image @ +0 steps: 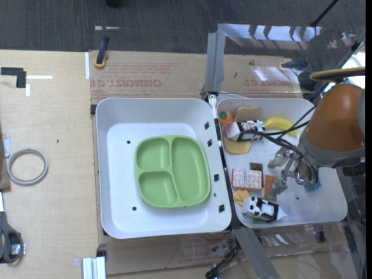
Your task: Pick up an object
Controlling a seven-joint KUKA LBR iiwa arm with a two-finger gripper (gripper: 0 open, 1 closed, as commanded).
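While the gripper [279, 186] hangs w/ fingers slightly apart, holding nothing, over the right bin [325, 214], the black-and-white toy [260, 208] just below sits amid clutter, so a grab could slip.

Grey arm reaching from right, orange band, claw [283, 173] lowered

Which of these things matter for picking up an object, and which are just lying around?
For the job: gripper, right bin, box, two cow toys, banana.

Lying about: green tray, left bin, tape roll, scissors.
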